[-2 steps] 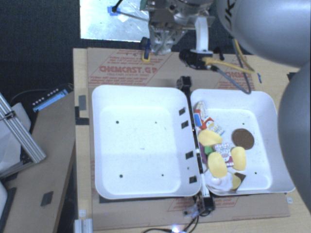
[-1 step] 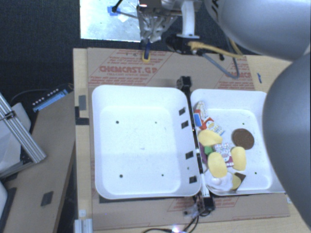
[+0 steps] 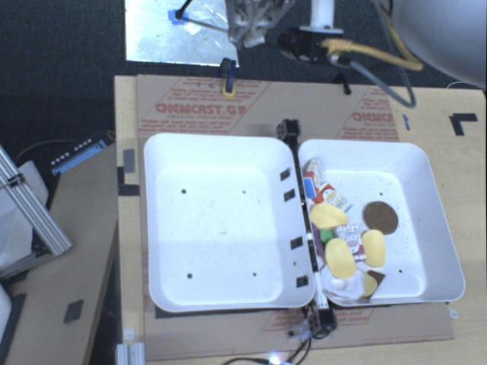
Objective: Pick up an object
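Note:
The right bin [image 3: 426, 204] holds a pile of small objects along its left side. Among them are a yellow lump [image 3: 329, 216], a second yellow piece [image 3: 340, 259], a third yellow piece [image 3: 373, 247], a brown disc [image 3: 380, 217] and a red and white packet [image 3: 318, 188]. My gripper [image 3: 248, 30] hangs high at the top of the view, beyond the far edge of the bench and well away from both bins. Nothing is seen hanging from it.
The left bin [image 3: 217, 219] sits beside the right one, with a black clip strip [image 3: 300, 211] along the shared wall. A blue and yellow clamp [image 3: 227, 77] stands on the cardboard behind the bins. Cables [image 3: 365, 55] trail from the wrist.

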Controlling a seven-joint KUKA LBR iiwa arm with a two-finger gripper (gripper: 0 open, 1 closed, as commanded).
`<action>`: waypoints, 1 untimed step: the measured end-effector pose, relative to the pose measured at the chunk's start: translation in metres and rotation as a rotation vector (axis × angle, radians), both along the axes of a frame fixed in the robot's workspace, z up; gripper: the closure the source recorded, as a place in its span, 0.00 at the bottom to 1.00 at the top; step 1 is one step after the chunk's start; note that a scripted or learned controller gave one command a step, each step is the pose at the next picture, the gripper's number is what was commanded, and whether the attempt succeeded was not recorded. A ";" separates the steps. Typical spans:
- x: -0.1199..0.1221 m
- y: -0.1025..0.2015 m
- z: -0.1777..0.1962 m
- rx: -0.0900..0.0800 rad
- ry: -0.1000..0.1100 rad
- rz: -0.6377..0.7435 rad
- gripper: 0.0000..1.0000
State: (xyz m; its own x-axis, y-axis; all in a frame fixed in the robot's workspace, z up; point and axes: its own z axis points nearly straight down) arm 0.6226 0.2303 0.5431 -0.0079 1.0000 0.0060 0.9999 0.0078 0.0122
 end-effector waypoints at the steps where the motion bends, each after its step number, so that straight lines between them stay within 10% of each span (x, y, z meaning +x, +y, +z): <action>1: 0.031 -0.089 -0.008 -0.008 0.009 -0.015 1.00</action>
